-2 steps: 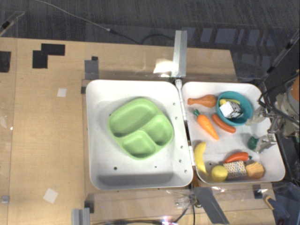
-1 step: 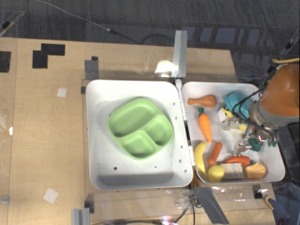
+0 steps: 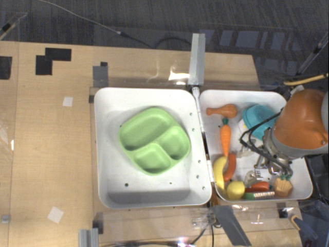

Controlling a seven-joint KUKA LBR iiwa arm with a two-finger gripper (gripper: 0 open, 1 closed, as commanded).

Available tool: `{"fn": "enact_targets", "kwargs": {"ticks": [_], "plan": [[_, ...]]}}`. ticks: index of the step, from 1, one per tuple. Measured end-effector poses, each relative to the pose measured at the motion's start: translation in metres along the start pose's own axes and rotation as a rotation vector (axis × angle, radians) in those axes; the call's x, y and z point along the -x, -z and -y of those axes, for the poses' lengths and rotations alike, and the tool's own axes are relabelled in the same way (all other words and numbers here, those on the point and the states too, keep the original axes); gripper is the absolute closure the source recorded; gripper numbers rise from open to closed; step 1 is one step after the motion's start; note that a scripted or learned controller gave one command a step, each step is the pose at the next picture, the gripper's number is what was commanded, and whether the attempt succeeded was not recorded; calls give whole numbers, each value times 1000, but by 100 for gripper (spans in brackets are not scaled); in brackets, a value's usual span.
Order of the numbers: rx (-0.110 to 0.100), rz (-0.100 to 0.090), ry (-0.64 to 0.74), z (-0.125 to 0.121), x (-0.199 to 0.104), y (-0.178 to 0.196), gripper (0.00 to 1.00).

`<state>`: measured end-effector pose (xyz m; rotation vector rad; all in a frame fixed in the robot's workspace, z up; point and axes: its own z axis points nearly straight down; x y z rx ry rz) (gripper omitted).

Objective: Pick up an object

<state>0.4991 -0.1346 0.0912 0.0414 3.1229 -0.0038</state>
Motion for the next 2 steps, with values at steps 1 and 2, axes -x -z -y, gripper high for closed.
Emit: {"fn": "enact_targets", "kwargs": {"ticks": [1, 2], "plan": [[2, 0, -52, -28, 84, -3, 0], [1, 16, -47, -28, 89, 13, 100]]}}
